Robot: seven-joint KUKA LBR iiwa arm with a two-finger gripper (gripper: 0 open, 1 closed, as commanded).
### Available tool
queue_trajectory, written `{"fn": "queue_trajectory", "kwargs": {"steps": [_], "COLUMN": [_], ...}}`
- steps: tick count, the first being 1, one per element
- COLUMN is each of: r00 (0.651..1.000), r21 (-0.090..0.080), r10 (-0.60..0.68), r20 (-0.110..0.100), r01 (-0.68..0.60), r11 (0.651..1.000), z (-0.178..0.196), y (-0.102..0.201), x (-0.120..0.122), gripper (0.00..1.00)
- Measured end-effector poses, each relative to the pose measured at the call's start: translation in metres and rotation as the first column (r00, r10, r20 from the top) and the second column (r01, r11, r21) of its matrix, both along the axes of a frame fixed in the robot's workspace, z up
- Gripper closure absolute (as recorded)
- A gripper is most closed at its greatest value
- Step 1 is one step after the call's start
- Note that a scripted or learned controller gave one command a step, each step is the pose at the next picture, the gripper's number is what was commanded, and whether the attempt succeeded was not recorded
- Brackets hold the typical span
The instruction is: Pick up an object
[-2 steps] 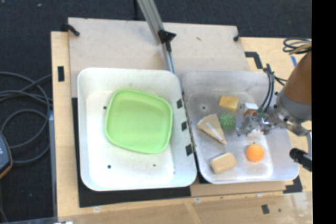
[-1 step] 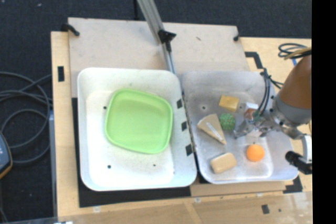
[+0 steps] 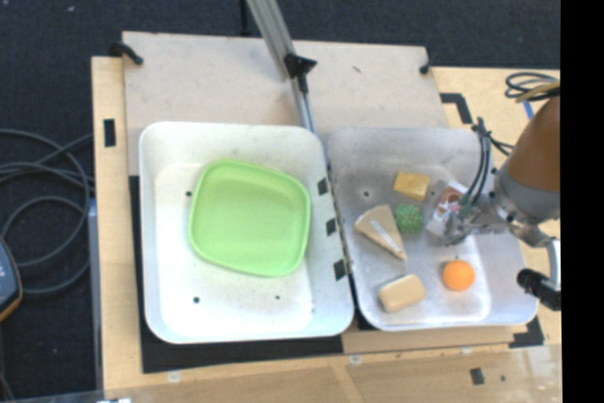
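Observation:
The right bin holds a yellow cube, a small green ball, a pale wedge, a tan block and an orange ball. A crumpled clear packet with red print lies right of the green ball. My gripper reaches in from the right and sits low at that packet's right side, just above the orange ball. The arm's orange band shows at the right edge.
The left bin carries a light green square plate. A metal pole slants down from the top to the seam between the bins. Cables lie at the far left and top right.

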State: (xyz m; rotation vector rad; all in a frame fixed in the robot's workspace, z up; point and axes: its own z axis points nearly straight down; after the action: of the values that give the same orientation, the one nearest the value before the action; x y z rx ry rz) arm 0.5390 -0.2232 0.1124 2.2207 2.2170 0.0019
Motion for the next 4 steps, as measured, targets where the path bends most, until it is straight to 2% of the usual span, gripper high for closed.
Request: {"fn": "queue_trajectory", "kwargs": {"steps": [2, 3, 4], "r00": [1.000, 1.000, 1.000], "r21": [0.000, 0.000, 0.002], "r10": [0.001, 0.002, 0.005], "r20": [0.001, 0.003, -0.002], "r01": [-0.001, -0.002, -0.005], "r11": [1.000, 1.000, 1.000], "z": [0.085, 0.147, 0.153], "y": [-0.004, -0.001, 0.046], "x": [-0.003, -0.007, 0.006], "gripper": [1.00, 1.00, 1.00]}}
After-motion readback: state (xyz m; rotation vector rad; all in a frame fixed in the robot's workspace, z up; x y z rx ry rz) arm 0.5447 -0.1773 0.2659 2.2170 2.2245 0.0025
